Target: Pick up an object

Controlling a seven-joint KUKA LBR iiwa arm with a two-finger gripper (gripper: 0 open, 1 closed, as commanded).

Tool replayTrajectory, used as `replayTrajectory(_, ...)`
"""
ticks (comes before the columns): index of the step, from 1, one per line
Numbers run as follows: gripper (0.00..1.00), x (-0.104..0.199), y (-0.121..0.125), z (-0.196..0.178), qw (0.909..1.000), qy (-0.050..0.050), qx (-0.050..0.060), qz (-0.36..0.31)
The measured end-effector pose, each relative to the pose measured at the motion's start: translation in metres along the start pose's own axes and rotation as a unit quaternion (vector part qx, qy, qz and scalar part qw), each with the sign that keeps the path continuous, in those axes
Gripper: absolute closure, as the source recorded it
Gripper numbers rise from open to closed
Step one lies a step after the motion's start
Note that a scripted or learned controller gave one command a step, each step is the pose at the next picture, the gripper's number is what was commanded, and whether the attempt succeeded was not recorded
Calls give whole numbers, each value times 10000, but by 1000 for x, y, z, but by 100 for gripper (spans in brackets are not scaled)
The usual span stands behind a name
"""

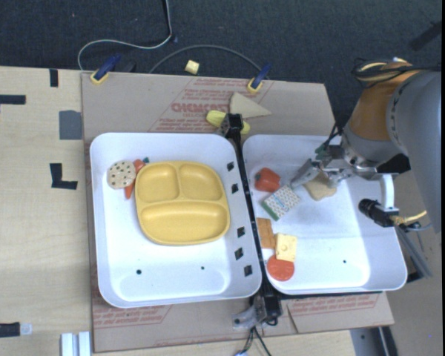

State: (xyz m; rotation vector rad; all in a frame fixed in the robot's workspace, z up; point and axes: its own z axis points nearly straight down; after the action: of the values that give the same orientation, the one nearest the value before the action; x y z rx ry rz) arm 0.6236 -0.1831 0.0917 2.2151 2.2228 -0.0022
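The yellow tray (182, 202) is lying in the left bin (111, 273), while the gripper (317, 173), its state unreadable, is hanging over the right bin (378, 269) beside a tan block (321, 190).

Two white bins, left bin (107, 265) and right bin (371, 269), on cardboard sheet (200, 99) over table (30, 221). Blue-yellow clamps (104, 71) at cardboard's far edge. Cable (144, 44) on dark floor (282, 13).

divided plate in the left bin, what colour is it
Yellow. The divided plate shows plainly in the camera view, lying in the left bin.
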Motion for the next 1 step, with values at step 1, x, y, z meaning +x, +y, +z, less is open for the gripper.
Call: replayTrajectory(1, 0, -42, 38, 5, 10000, 5, -30, 6)
